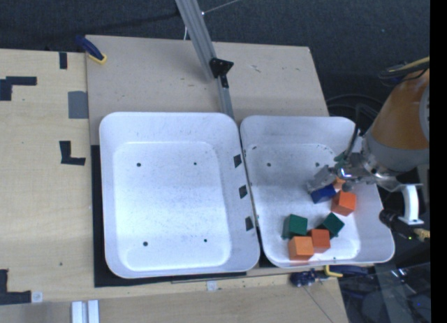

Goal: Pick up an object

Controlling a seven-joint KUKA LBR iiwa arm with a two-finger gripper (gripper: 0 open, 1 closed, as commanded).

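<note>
The blue block (322,193) lay in the right bin (279,136), touching an orange block (343,203). It looked small, rigid and light, probably smooth-faced, so a grip across two flat opposite sides would suit it best. It was dark blue and boxy, partly hidden. The hand (340,173) hung right over it; whether it was clenched or released could not be told.

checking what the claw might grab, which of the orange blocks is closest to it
The orange block right beside the blue block, just below the claw. The other two orange blocks sit lower, near the bin's front edge.
</note>
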